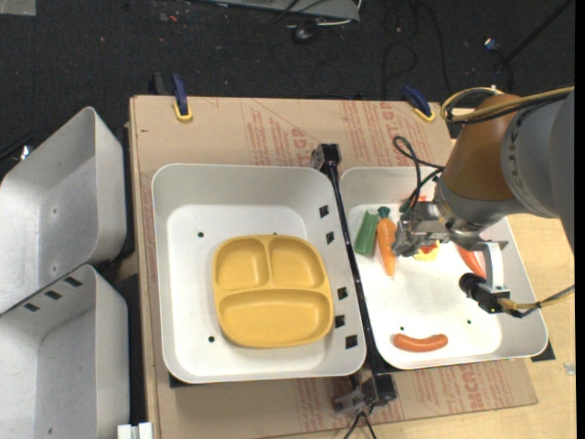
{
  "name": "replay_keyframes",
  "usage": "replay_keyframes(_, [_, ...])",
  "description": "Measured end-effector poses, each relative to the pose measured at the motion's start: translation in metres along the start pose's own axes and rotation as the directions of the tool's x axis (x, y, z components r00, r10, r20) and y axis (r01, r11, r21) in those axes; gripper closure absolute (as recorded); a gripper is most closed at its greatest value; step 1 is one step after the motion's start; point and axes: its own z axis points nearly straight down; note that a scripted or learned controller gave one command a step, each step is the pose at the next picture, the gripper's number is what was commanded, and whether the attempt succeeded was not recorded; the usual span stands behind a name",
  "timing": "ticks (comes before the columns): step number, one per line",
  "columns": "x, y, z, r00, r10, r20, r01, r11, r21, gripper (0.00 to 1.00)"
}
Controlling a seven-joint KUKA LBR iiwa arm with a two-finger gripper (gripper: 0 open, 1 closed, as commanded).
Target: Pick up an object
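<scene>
Whether the gripper (413,234) is open or closed cannot be told: its dark body, seen from above, hides the tips. It hangs low over the right bin (430,302), in the far half, just beside a toy carrot (387,247).

That carrot lies lengthwise, point toward the near edge, close to the bin's left wall. It is probably the handiest thing to pick. It looks like light, stiff, smooth plastic, so it may slip or roll. A grip across its thick upper half, square to its length, seems best; the thin tip offers little to hold.

A green vegetable (366,231) lies touching or nearly touching the carrot on its left, close to the wall, which could crowd a jaw on that side. A small yellow piece (427,253) peeks out under the gripper, and a red piece (472,262) lies toward the right wall. A sausage (420,341) rests alone near the bin's near edge, well apart from the others.

Of the 2 bins, the left bin (183,210) holds a yellow plate (272,291) with 3 compartments, nothing in them.
</scene>
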Motion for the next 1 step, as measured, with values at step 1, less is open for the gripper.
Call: replay_keyframes(1, [-0.0071, -0.0001, -0.0447, 1.000, -0.001, 0.001, 0.001, 1.000, -0.002, 1.00])
